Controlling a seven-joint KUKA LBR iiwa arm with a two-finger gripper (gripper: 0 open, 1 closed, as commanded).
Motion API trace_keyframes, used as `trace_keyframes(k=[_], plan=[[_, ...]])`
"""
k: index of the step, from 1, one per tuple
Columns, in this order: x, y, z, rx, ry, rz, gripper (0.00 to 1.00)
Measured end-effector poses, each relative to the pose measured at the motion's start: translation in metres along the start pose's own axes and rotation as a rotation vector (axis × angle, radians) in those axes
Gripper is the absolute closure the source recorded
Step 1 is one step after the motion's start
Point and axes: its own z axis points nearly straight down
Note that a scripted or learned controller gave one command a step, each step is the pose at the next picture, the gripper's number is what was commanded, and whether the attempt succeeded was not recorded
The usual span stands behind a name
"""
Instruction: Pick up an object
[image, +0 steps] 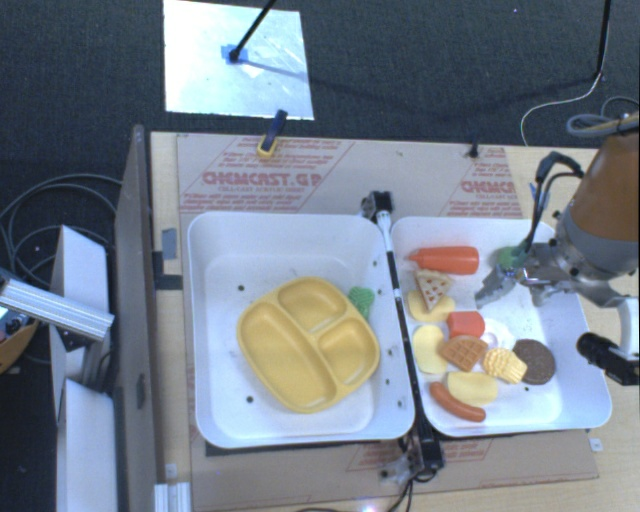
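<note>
End effector: I see my end effector (497, 288) hanging over the upper part of the right bin (590, 400), grey metal, reaching in from the right below the arm's orange band; whether it is released or clenched I cannot tell, and I see nothing between its tips.
Green piece: a small green object (510, 257) sits just beside the end effector at the bin's upper edge; touching or not, I cannot say.
Carrot: a smooth orange carrot shape (445, 259) lies left of the end effector, apart from it.
Pizza wedge: a triangular speckled slice (434, 288) lies below the carrot.
Red block: a glossy red piece (466, 323) rests just below the end effector's tips.
Waffle: a brown gridded square (464, 352) touches the red block's lower side.
Cookie: a dark brown round disc (534, 361) lies to the right, next to a ridged yellow piece (505, 364).
Sausage: a reddish rounded link (458, 401) lies near the bin's front wall.
Left bin: the left bin (225, 250) holds a yellow plastic divided tray (308, 343), three compartments, tilted, with a small green piece (361, 298) at its upper right edge.
Bench: printed cardboard on the bench (300, 170).
</note>
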Motion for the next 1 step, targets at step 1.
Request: trace_keyframes(k=[1], plan=[[-0.0012,0.0228,0.0734,0.006,0.001,0.002,0.0]])
